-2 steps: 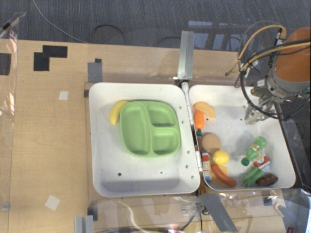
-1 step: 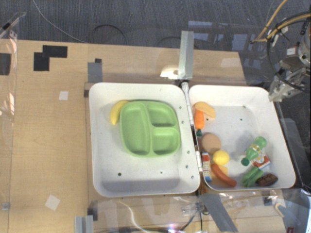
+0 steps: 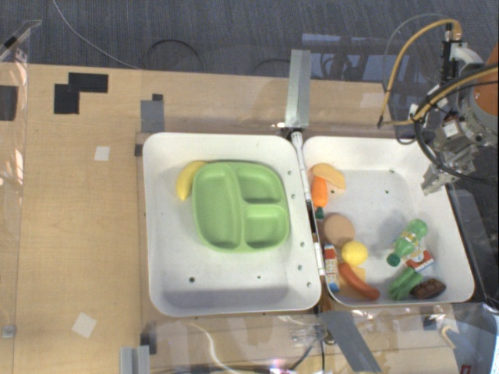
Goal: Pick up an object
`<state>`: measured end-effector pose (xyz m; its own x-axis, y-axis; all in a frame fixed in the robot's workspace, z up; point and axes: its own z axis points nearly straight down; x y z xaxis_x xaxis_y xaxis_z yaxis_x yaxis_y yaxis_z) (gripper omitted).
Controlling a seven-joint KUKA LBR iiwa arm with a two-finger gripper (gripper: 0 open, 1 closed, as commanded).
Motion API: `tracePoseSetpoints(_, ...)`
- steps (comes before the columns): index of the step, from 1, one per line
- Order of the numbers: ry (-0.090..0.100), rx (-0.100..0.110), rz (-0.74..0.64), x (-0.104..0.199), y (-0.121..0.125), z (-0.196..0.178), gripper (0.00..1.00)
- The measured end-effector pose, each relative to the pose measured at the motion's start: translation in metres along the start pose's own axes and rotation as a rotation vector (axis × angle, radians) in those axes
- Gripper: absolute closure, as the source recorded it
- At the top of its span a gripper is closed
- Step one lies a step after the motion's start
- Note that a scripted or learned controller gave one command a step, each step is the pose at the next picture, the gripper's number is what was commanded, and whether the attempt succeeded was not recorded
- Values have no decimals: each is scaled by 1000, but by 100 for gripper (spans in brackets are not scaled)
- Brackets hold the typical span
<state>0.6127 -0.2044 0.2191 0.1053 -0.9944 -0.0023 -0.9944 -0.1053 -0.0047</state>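
Sitting side by side on the wooden bench (image 3: pixel 78 232), the two white bins meet along a central divider. The left bin (image 3: pixel 168 279) holds a green sectioned plate (image 3: pixel 238 206), lying flat near the middle, with a yellow banana (image 3: pixel 184 179) tucked partly under its upper left edge. Bare white floor runs along that bin's lower and left sides.

The right bin (image 3: pixel 460 279) carries the clutter. Against the divider lie an orange slice (image 3: pixel 330 176), a carrot (image 3: pixel 320 191), a brown potato-like piece (image 3: pixel 338 229), a yellow lemon (image 3: pixel 355 252), a small packet (image 3: pixel 330 259) and a sausage (image 3: pixel 358 282). Towards the lower right corner are a green bottle (image 3: pixel 408 241), a small red-and-white carton (image 3: pixel 422 261), a green vegetable (image 3: pixel 401 284) and a dark brown item (image 3: pixel 429 289), all close together.

Open floor fills the upper middle and centre of this bin. The gripper (image 3: pixel 435 179) hangs at the upper right rim, apart from every object, with nothing visibly in it; I cannot tell how its fingers are set. Cables (image 3: pixel 405 53) loop above the arm.
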Motion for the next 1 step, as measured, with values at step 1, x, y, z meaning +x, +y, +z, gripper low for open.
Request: tracePoseSetpoints(1, 5, 11, -234, -3, -59, -129, 100)
